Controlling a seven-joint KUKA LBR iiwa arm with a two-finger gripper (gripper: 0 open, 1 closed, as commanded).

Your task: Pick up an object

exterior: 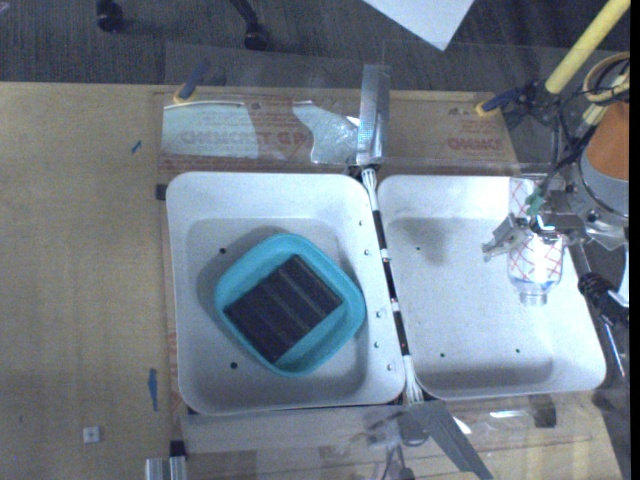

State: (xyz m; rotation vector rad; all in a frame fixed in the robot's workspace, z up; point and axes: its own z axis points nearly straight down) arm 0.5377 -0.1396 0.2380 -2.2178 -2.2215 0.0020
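Left bin: shallow white plastic bin point(200, 218), smooth with a soft sheen.
Right bin: matching white plastic bin point(450, 338), glare along its upper wall.
Dish: turquoise plastic dish point(335, 278), glossy, around a dark ribbed matt insert point(282, 306).
Bottle: clear plastic bottle point(535, 263), shiny, red-lined label.
Counter: tan wooden counter point(80, 268), matt and smooth.

Clear plastic bottle point(534, 258), red-patterned, right bin point(470, 358), far right
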